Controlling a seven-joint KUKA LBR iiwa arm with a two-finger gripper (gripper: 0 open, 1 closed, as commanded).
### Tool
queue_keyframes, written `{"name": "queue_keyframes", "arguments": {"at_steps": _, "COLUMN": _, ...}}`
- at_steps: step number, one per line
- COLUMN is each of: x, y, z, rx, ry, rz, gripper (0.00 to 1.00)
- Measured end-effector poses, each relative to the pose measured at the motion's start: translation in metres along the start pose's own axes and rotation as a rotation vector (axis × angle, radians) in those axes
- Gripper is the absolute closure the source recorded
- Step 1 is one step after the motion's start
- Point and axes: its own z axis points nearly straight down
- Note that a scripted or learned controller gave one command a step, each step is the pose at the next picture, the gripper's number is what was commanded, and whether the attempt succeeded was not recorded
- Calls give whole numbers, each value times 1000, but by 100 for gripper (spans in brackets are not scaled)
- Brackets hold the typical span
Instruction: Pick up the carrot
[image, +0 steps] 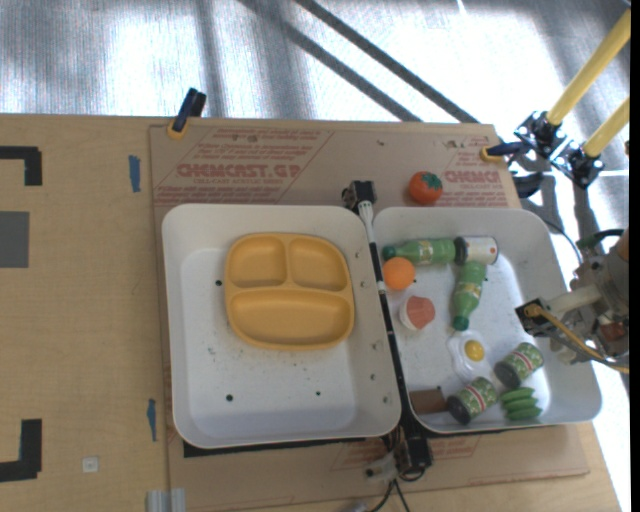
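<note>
Nearest row, right bin (570, 395): brown block (428, 400) at the near-left corner, then a green-labelled can (472, 397), then a green pea pod (520, 404) toward the near-right corner. A second can (520, 362) sits just behind the pod, and a fried egg (470, 350) lies beside it on the view-left. The jaws hang at the bin's right rim, level with the egg and second can. Can't tell whether they're spread or pressed together, and nothing visible is held in them. Further back there's a red-and-white slice (418, 312), and a green bottle (466, 295) lying roughly front to back. Can't say which item is the carrot, as no long tapered shape reads clearly. Candidate 1 is an orange round piece (398, 273) against the divider wall, well apart from the jaws, across the bin to their view-left and slightly further back. Behind it a second green bottle (432, 251) lies crosswise, in line with a white container (480, 249). The left bin (200, 400) holds a yellow divided plate (290, 290). Candidate 2 is an orange-red piece with green top (425, 187), outside both bins on the cardboard sheet (260, 170) past the right bin's far rim, also well apart from the jaws. The sheet lies on the bench (80, 300).
</note>
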Motion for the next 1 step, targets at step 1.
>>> {"name": "queue_keyframes", "arguments": {"at_steps": 1, "x": 9, "y": 43, "z": -6, "rx": -3, "ry": 2, "rz": 0, "gripper": 100}}
